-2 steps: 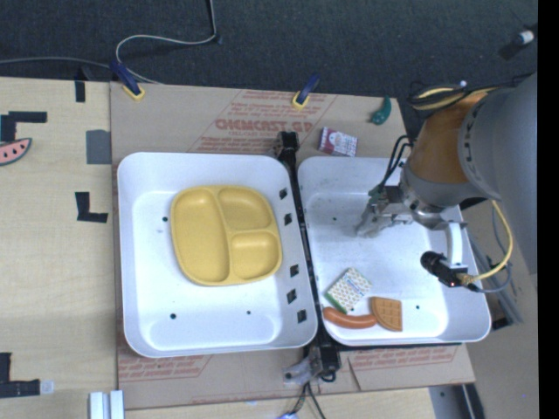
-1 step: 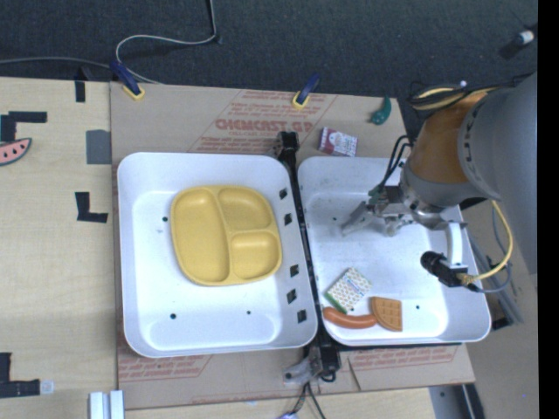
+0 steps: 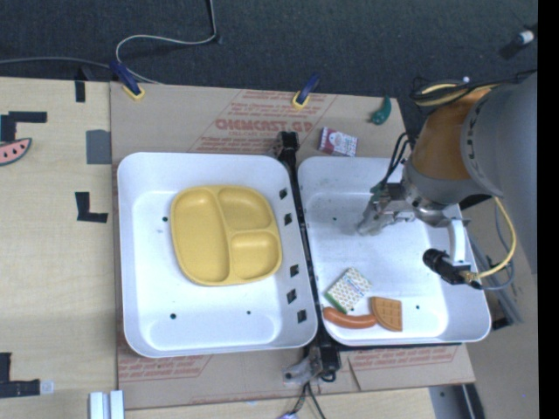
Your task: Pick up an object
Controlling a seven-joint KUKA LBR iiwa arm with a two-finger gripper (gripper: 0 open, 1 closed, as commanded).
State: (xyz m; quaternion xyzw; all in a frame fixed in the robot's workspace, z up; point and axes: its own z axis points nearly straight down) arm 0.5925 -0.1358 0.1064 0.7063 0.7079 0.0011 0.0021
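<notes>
So the hand (image 3: 374, 220) is down over the right bin (image 3: 336, 182), in the upper middle part of it, with the grey arm (image 3: 502, 147) and its orange band (image 3: 441, 138) coming in from the right. The fingers point down and to the left toward the bin floor. Honestly I can't tell how far open it is from this angle, the fingertips just blur into one greyish shape. Nothing shows between them, and the patch of white bin floor right under the tips looks bare.

The stuff to grab is all at the near end of that same bin, well apart from the hand: a small checkered packet (image 3: 348, 289), a hot dog toy (image 3: 349, 319) lying just below it, and a waffle-looking brown piece (image 3: 387, 313) touching the hot dog's right end.

The left bin (image 3: 144, 260) has a yellow divided plate (image 3: 226, 234) sitting flat in the middle, three compartments.

Writing-wise: the cardboard sheet (image 3: 253, 120) under the bins has red print, and I can make out "CHEMCAST GP" above the bins. There's more red print along the bottom strip but it's too small to read. A little red and white box (image 3: 337, 141) sits on the cardboard just behind the right bin, and its label isn't legible. Two yellow-and-blue clamps (image 3: 129, 81) hold the cardboard's far edge to the bench (image 3: 52, 260).
</notes>
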